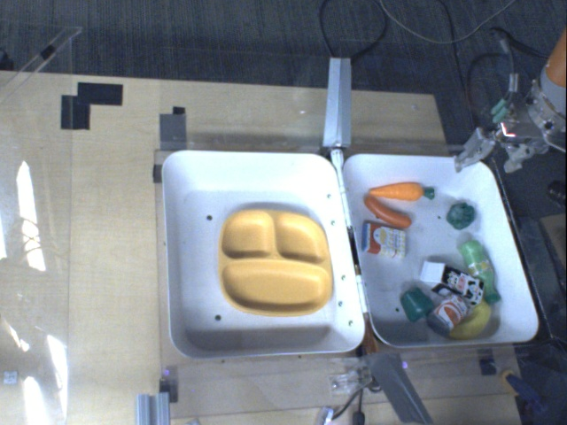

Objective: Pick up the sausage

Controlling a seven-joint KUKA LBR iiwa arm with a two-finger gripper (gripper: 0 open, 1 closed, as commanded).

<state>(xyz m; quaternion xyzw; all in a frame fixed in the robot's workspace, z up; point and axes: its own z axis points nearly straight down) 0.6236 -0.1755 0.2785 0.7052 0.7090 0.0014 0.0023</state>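
Gripper [496,144] hovers off the right bin's [509,224] far right corner, grip unreadable; it should drop squarely over the reddish-orange plastic sausage [388,211] beside the orange carrot [396,191].

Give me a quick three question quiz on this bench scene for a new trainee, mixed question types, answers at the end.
1. True or false: the sausage lies in the bin with the yellow tray.
2. Which item lies just behind the sausage, toward the bin's far wall? A) banana B) carrot C) can
3. Fill in: the hand is above the right bin's far ____ corner.

Key: 1. False, it is in the right bin. 2. B, the carrot. 3. Right.
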